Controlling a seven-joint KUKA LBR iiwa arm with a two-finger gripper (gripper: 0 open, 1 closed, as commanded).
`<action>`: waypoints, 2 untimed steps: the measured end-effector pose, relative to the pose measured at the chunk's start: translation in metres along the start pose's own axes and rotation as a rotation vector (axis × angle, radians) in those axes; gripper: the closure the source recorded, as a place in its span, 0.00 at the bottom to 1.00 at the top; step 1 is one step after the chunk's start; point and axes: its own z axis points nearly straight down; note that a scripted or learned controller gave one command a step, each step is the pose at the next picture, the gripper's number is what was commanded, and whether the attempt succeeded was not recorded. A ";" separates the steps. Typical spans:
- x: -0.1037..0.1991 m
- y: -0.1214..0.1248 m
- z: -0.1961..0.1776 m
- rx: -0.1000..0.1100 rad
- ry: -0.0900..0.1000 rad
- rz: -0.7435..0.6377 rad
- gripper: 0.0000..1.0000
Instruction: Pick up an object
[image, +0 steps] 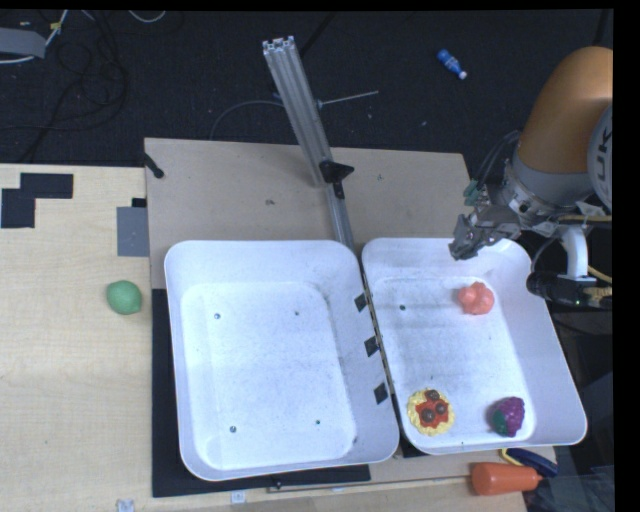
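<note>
The right white bin (560, 370) holds three small items: a pink-orange lumpy object (476, 298) near its far side, a yellow round piece with red dots (430, 411) at the near left, and a purple grape cluster (508, 415) at the near right. My gripper (468, 245) hangs over the bin's far edge, up and slightly left of the pink-orange object, with nothing visibly between its fingers. The arm comes in from the right, its orange band above the wrist.
The left white bin (190, 270) sits beside the right one. A green ball (125, 297) lies on the wooden bench at far left. An orange carrot-like toy (503, 478) rests outside the right bin's near edge. A metal rail (305, 110) slants above the bins.
</note>
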 end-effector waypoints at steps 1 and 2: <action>0.049 -0.023 -0.007 0.000 0.000 0.001 1.00; 0.095 -0.036 -0.008 0.001 0.000 0.001 1.00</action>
